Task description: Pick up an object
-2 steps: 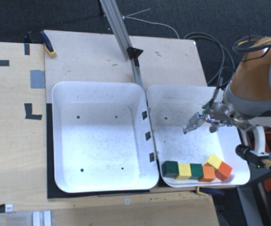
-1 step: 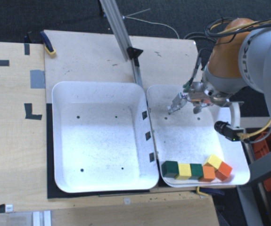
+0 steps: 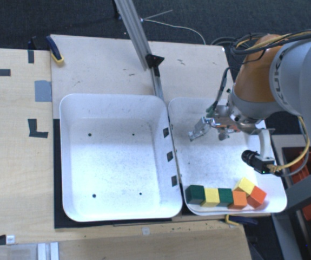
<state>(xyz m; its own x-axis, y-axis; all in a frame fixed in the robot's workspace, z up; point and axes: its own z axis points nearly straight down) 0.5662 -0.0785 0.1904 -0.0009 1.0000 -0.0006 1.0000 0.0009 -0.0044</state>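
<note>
Several small blocks lie in a row along the near edge of the right bin [image 3: 198,156]: a dark green block [image 3: 195,193], a yellow block [image 3: 211,196], another green block [image 3: 225,196], an orange block [image 3: 238,199], a second yellow block [image 3: 246,186] and an orange-red block [image 3: 257,197]. My gripper [image 3: 210,133] hangs over the middle of the right bin, well behind the blocks. It is open, with nothing between its fingers [image 3: 196,132].
The left bin [image 3: 112,156] sits beside the right one, sharing a raised middle wall. A slanted metal rail [image 3: 136,28] runs from the back down to that wall. A black cable fitting [image 3: 255,161] hangs off the arm at the right bin's right rim.
</note>
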